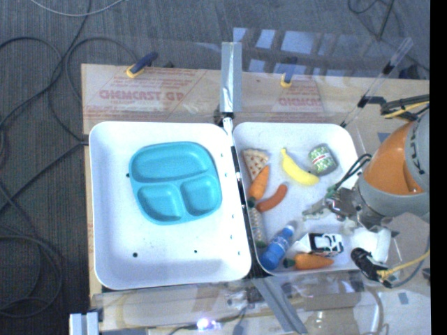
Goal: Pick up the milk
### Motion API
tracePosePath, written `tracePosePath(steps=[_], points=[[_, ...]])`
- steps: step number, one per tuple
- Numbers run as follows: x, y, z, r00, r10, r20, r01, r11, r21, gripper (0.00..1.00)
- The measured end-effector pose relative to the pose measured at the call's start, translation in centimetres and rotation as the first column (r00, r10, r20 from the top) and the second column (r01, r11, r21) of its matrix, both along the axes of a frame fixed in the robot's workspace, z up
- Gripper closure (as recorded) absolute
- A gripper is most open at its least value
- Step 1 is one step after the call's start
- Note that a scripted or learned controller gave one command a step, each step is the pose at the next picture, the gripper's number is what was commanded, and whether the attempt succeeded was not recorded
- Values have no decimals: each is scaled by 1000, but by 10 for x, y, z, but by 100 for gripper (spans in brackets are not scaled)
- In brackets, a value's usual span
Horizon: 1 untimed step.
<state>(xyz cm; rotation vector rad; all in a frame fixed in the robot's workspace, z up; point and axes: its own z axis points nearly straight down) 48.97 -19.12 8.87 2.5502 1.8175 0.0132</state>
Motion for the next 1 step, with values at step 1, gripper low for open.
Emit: tracePosePath(steps=[1], points=[[-3, -8, 0, 983, 181, -8, -181, 983, 3, 0]])
